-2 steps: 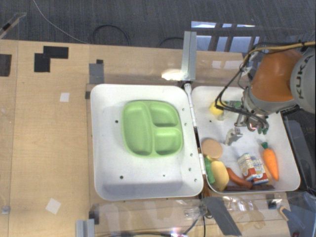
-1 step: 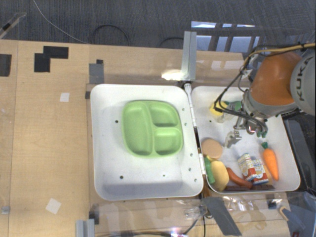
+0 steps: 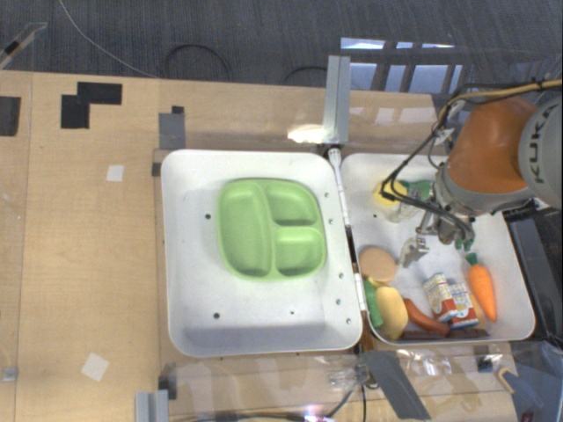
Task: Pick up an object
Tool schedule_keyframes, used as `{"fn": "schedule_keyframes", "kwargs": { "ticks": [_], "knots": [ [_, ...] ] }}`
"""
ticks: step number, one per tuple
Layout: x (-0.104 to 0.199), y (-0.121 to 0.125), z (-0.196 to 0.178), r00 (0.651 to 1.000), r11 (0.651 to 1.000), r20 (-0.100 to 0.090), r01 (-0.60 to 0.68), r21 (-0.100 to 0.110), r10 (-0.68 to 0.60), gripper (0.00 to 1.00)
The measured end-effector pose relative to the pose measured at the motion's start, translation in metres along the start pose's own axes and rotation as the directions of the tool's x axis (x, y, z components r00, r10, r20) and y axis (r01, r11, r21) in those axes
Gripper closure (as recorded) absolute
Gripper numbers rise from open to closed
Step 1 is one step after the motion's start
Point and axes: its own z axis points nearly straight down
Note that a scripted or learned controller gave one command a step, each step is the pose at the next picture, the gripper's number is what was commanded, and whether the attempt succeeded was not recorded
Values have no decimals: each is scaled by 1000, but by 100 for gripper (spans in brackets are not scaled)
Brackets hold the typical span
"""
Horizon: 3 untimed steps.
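Right bin point(image 3: 519, 262), near edge: yellow fruit point(image 3: 392, 313), red pepper point(image 3: 425, 317), can point(image 3: 447, 298), carrot point(image 3: 482, 290) with long axis running near-to-far. Mid-bin: tan egg point(image 3: 378, 264), just left of and below gripper point(image 3: 422, 244); gripper's grasp state cannot be told. Far corner: yellow-green item point(image 3: 396, 190). Left bin point(image 3: 189, 323): green divided plate point(image 3: 268, 228)

Single fixed overhead camera, looking down at a slant on the pale wooden tabletop point(image 3: 79, 262); both shallow white bins lie mid-frame, moderately distant.
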Motion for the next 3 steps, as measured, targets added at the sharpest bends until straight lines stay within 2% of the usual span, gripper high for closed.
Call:
{"fn": "schedule_keyframes", "kwargs": {
  "ticks": [1, 2, 3],
  "knots": [
    [0, -59, 1, 997, 997, -2, -83, 2, 83, 0],
    [49, -67, -1, 998, 998, -1, -65, 2, 65, 0],
    [44, -66, -16, 998, 998, 17, -60, 4, 60, 100]
  ]
}}
